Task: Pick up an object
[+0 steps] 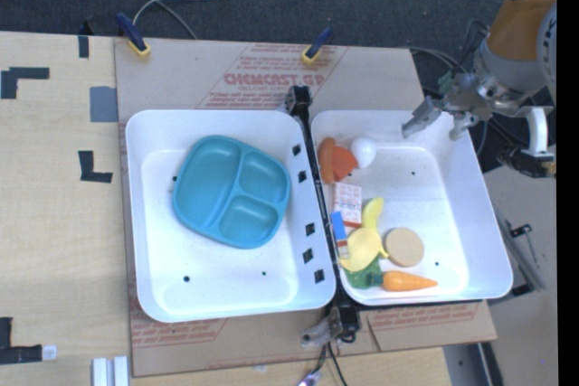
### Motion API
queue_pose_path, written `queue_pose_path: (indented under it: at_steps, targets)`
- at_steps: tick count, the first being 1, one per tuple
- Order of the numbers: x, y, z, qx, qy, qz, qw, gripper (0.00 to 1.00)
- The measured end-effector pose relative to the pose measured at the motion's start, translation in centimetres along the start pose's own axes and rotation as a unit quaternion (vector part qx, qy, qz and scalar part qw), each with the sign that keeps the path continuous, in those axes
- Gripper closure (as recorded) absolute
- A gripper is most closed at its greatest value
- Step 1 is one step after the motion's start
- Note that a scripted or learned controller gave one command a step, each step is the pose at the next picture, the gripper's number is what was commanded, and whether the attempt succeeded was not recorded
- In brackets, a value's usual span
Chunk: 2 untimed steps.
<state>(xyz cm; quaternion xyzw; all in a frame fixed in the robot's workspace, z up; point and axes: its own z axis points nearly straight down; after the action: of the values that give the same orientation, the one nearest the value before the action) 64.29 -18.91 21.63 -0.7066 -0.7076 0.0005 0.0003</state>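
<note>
while the arm is reaching in from the right, things are lying like this:

arm: the grey arm (pixel 520 32) with its orange band is hanging over the far right corner of the right bin.
gripper: the gripper (pixel 438 124) is hovering at the far right rim of the right bin, with its fingers (pixel 418 123) spreading wide and gripping nothing.
right bin: the right bin (pixel 470 212) is sitting on the right side of the surface, touching the left bin along the middle.
orange object: an orange object (pixel 337 161) is lying at the far left of the right bin, well apart from the gripper.
white ball: a white ball (pixel 363 151) is resting just right of the orange object, touching it.
printed card: a small printed card (pixel 348 199) is lying flat against the left wall, nearer than the orange object.
blue piece: a slim blue piece (pixel 338 226) is lying along the left wall, just nearer than the card.
banana: a yellow banana (pixel 365 238) is curving across the near left part of the right bin.
tan disc: a round tan disc (pixel 403 246) is sitting just right of the banana.
carrot: an orange carrot (pixel 409 281) is lying at the near edge, just nearer than the disc.
green item: a green item (pixel 358 277) is peeking out under the banana; what it is cannot be told.
left bin: the left bin (pixel 154 285) is holding a blue divided plate (pixel 232 191), tilting slightly, around its middle.
surface: the cardboard-covered surface (pixel 181 77) is carrying both bins.
</note>
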Motion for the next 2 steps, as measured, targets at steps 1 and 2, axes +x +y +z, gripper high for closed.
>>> queue_pose_path:
  at_steps: [1,2]
  targets:
    - [4.3,-3.0,12.3,0.0,0.0,0.0,1.0,0.0]
    - [6.7,-6.5,13.0,-0.003,-0.001,0.0,1.0,0.0]
